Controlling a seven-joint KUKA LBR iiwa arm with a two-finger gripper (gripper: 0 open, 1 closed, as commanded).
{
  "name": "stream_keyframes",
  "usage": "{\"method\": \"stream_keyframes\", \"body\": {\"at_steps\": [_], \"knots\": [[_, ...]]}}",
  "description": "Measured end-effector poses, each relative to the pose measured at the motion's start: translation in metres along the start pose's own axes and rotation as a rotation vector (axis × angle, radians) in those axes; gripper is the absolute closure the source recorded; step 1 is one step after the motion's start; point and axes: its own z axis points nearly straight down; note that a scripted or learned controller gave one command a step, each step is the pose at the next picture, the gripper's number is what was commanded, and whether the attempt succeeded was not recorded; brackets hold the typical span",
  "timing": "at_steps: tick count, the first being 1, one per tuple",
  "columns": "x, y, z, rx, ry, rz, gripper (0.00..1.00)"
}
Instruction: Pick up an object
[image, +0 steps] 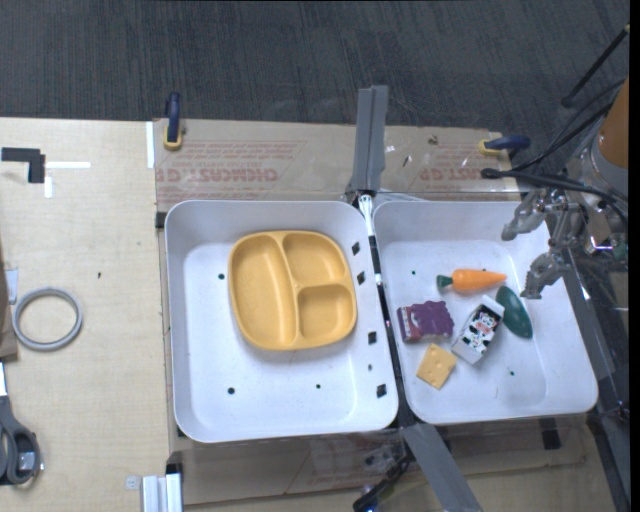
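Note:
The right bin (560, 390) holds an orange toy carrot (474, 280), a dark green piece (516, 312), a small white carton with black spots (479, 331), a purple box (427, 320) and a yellow cheese wedge (435, 367). My gripper (523, 260) hangs over the bin's right part, just right of the carrot and above the green piece. It is open with nothing between its fingers. A yellow divided plate (293, 290) lies in the left bin (200, 390).
A grey bar (370, 140) and a ridge separate the two bins. On the bench to the left lie a grey tape ring (44, 318) and scissors (18, 455). Blue-handled clamps (173, 122) sit at the bins' far edge. Cables run at the right.

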Motion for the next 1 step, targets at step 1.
{"method": "stream_keyframes", "body": {"at_steps": [1], "knots": [[0.0193,-0.0459,0.0677,0.000,0.001,-0.019,0.00]]}}
